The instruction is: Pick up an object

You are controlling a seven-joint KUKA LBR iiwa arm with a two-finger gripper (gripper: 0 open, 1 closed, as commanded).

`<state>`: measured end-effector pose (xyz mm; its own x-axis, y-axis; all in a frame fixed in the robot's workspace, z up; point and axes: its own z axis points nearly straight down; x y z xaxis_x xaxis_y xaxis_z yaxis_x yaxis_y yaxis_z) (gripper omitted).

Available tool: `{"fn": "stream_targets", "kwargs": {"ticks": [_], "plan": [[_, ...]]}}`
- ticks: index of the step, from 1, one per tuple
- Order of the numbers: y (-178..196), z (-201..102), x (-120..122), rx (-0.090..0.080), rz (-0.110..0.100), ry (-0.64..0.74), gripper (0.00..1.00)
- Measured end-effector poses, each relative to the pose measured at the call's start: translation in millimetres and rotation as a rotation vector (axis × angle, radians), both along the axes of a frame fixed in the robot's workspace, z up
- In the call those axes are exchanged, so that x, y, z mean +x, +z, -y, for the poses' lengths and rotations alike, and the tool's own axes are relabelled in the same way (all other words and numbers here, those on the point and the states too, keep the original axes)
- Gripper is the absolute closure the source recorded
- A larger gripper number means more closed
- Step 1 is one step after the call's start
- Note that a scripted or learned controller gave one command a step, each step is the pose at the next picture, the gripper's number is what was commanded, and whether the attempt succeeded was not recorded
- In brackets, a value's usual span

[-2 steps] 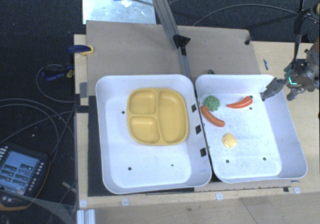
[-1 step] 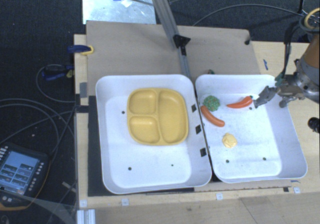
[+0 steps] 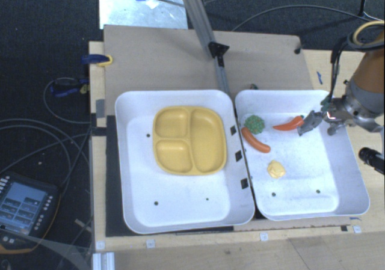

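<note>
Camera view, looking down: gripper low over right bin's far right part, tips just beside orange-red pepper; jaws' state impossible to tell. Left of pepper, green broccoli, then sausage; nearer, yellow lump. Yellow divided tray in left bin.

No readable text — labels, numbers — anywhere.

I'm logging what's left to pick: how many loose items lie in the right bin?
4: a green broccoli piece near its left wall, a sausage just below, an orange pepper by the gripper, a yellow piece mid-bin.
</note>
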<state>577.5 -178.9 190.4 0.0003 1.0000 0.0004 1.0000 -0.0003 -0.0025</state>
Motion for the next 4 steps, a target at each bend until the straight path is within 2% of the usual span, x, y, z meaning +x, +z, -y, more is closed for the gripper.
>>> {"fn": "stream_targets", "kwargs": {"ticks": [1, 2, 3, 4], "plan": [[-51, 6, 8, -0.001, 0.000, 0.001, 0.00], [-37, 6, 9, -0.001, 0.007, 0.001, 1.00], [27, 2, 9, -0.003, 0.011, 0.007, 1.00], [52, 2, 10, -0.001, 0.007, 0.007, 1.00]]}}
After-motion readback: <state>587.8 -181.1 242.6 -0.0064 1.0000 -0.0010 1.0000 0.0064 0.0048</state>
